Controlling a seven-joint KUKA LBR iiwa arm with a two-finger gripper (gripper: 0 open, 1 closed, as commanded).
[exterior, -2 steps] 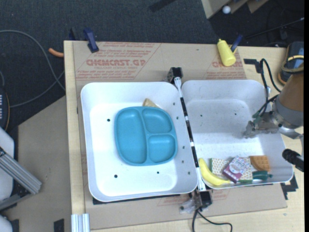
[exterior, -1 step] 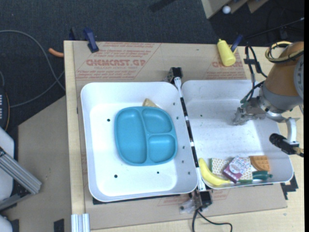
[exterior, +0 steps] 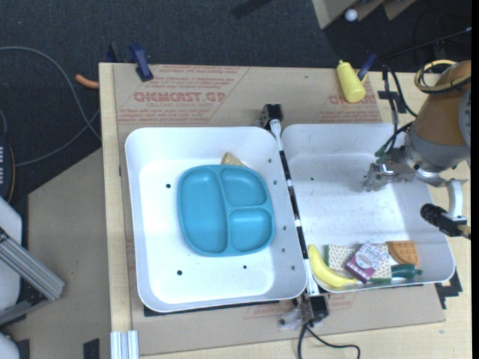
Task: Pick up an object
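Note:
My gripper point(exterior: 379, 176) hangs low over the back half of the right bin point(exterior: 337, 152), above bare white floor, with nothing seen in it. The objects lie in a row along that bin's front wall: a yellow banana point(exterior: 328, 273), a speckled packet point(exterior: 340, 256), a pink and white packet point(exterior: 370, 260), an orange waffle-like piece point(exterior: 403, 252) and a green-handled tool point(exterior: 405, 274). All of them are well in front of the gripper and apart from it.
A blue divided plate point(exterior: 224, 208) fills the middle of the left bin point(exterior: 150, 200), and a tan piece point(exterior: 231, 158) peeks out behind it. On the bench behind the bins sit a yellow clamp point(exterior: 349, 81) and a blue clamp point(exterior: 140, 61).

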